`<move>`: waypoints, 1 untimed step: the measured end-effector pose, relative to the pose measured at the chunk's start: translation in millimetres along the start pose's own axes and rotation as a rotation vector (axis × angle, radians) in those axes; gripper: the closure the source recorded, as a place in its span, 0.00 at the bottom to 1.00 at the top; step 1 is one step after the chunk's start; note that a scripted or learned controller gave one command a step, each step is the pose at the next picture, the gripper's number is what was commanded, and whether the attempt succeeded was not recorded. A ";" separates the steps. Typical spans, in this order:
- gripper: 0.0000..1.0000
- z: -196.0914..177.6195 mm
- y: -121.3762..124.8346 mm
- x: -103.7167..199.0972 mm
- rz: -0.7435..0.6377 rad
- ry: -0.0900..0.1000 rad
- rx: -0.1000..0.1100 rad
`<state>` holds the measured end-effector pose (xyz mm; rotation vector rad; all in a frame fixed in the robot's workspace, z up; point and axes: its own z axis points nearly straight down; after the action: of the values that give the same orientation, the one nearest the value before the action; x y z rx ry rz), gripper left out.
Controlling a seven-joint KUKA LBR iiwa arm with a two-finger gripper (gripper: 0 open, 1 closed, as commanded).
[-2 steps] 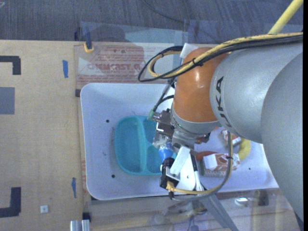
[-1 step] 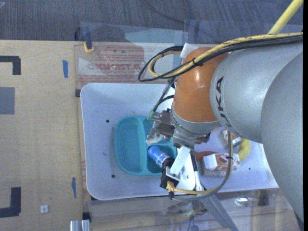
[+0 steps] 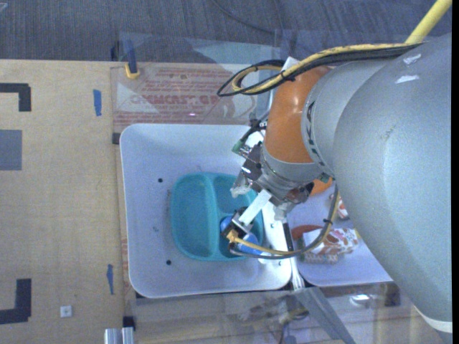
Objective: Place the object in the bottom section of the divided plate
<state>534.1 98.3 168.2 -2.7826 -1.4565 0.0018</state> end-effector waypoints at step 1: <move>0.00 -48.3 -20.6 -46.5 -0.573 0.000 0.001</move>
<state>490.7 71.8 216.5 -2.2569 -2.1821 0.0022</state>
